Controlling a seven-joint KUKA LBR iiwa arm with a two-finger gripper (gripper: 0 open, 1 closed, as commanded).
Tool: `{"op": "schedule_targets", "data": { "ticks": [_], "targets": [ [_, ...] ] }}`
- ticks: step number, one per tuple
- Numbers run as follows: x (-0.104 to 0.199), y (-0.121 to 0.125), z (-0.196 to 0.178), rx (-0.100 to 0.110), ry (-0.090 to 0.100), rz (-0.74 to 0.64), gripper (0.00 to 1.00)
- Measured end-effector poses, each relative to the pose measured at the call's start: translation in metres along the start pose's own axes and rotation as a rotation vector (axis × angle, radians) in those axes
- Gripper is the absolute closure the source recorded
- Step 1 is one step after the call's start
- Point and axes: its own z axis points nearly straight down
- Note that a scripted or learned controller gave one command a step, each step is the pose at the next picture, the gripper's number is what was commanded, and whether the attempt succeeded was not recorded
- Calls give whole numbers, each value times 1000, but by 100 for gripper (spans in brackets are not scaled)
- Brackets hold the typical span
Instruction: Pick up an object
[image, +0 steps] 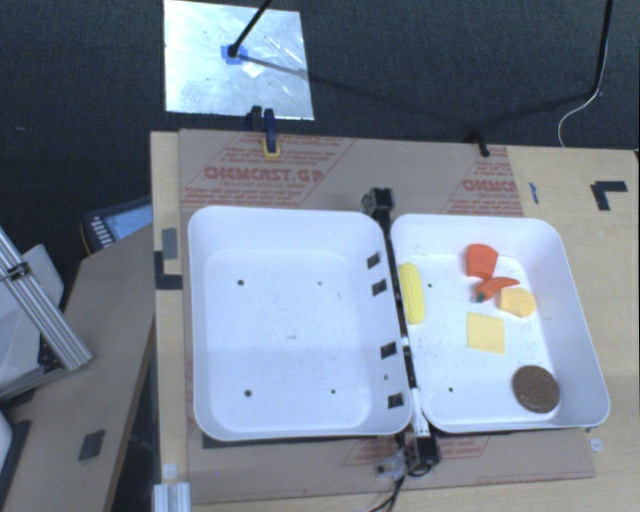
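The right bin (575, 300) holds several small objects. A yellow corn cob (411, 292) lies along its left wall. An orange piece (480, 260) sits near the far side, with a small orange and teal piece (493, 287) just below it. A yellow-orange chunk (518, 302) rests to the right of those. A flat pale yellow square (487, 333) lies in the middle, and a round brown disc (536, 388) sits at the near right corner.
The left bin (200, 300) stands beside the right one, joined by black clips (383, 290) along the shared wall. Both rest on a cardboard sheet (290, 170). A shiny metal plate (238, 60) lies on the floor beyond the bench.
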Motion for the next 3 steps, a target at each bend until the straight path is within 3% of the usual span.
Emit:
{"op": "schedule_targets", "data": {
  "ticks": [3],
  "targets": [
    [-1,2,-1,2,0,1,100]
  ]
}}
